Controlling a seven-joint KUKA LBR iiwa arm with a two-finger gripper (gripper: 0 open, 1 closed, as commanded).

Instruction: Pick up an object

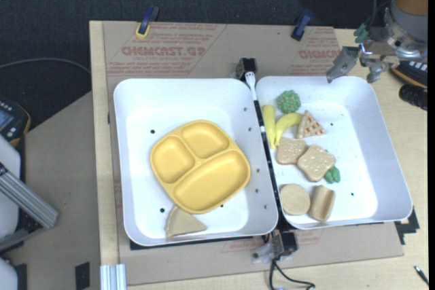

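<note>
Several toy foods lie in the right bin (380,139), mid-frame; the nearest is the broccoli (288,101). Gripper (355,66) hovers at upper right, fingers spread wide, empty. Approach step; next, descend leftward onto one piece.

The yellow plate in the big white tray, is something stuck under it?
Yes, a little. A tan wedge-shaped piece pokes out from beneath the yellow plate's lower-left edge in the left bin, apart from the other play food. The rest, like the banana and broccoli, is grouped in the right bin.
</note>
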